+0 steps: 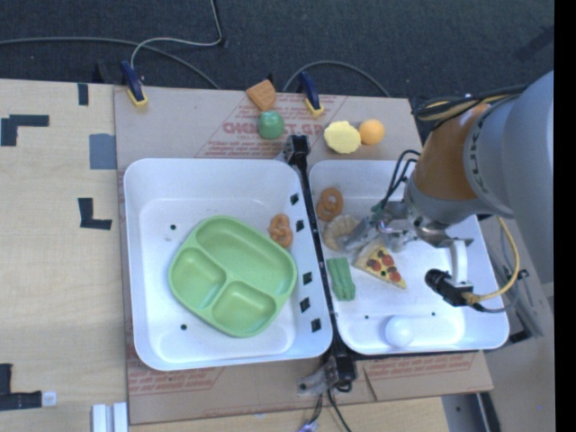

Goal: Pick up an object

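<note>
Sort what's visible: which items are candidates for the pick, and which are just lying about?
In the job: gripper; right bin's cookie, doughnut, pizza slice, green block, white ball.

Lying about: green tray, pretzel, lemon, orange.

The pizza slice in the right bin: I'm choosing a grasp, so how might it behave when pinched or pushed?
The pizza slice lies flat, so the pincer would probably need its edges. Being a flat wedge, it should slide rather than roll. It looks like a light toy.

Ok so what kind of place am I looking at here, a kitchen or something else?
Probably a robotics lab bench, not a kitchen. A grey arm reaches over two white bins, the food in them looks like toys, such as a pizza slice and a green divided plate, and loose cables run across the dark floor.
</note>
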`<state>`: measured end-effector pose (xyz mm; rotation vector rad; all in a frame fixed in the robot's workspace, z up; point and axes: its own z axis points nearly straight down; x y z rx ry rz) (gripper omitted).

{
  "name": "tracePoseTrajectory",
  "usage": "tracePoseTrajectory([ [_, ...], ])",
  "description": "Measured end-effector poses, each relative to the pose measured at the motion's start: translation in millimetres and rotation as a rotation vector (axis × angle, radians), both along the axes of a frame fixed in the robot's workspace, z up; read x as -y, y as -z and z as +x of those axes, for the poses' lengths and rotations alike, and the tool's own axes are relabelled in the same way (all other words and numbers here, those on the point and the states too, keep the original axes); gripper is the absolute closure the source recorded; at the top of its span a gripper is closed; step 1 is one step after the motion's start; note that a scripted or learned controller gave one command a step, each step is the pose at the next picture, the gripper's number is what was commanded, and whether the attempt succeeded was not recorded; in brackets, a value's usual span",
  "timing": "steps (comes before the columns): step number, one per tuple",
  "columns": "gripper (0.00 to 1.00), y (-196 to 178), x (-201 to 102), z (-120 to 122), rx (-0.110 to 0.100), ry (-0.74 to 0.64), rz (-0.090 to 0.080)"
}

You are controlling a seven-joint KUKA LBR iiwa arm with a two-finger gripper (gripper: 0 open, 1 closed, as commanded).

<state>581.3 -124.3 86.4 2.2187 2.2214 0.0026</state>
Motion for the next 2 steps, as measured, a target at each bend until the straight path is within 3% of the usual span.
tracePoseTrajectory([
  [1,0.00,1,-19,54,0.001,-0.001,-0.001],
  [2,0.00,2,-19,82,-0.028,0.001,-0.011],
])
